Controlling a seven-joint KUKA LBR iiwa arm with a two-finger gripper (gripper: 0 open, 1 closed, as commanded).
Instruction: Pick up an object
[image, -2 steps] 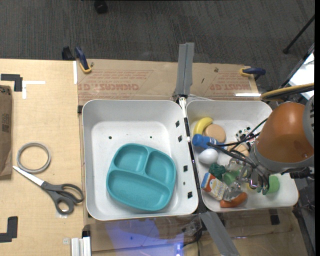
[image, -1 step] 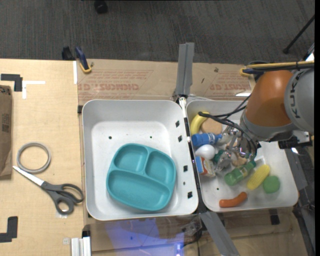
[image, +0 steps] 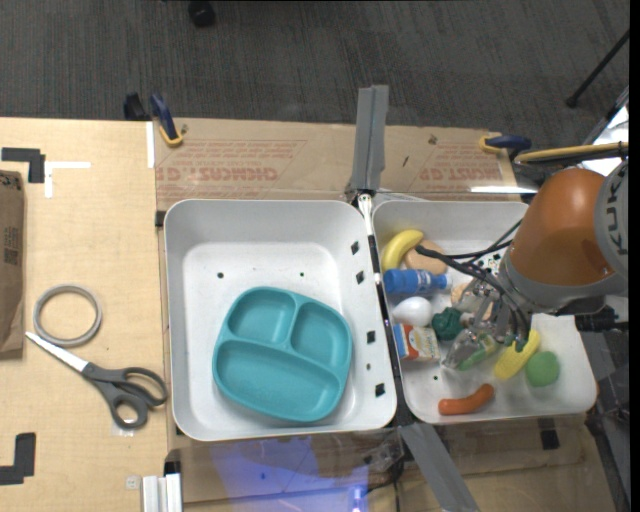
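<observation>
Progress: nothing lifted yet, gripper (image: 478, 335) low among toys in the right bin (image: 570, 400), claw state cannot be told | Objects: banana (image: 400, 246), bottle (image: 415, 282), green ball (image: 543, 370), orange sausage (image: 466, 401) | Left bin (image: 200, 250): teal tray (image: 284, 352) | Bench: scissors (image: 105, 380), tape roll (image: 67, 315), cardboard (image: 260, 160); dark carpet beyond.

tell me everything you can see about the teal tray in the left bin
The teal tray is a rounded, plastic-looking divided plate with three compartments: two smaller ones toward the far side and one long one along the near side. It lies flat, right side up and slightly rotated, on the floor of the left bin, toward the near right. Its compartments hold nothing.
</observation>
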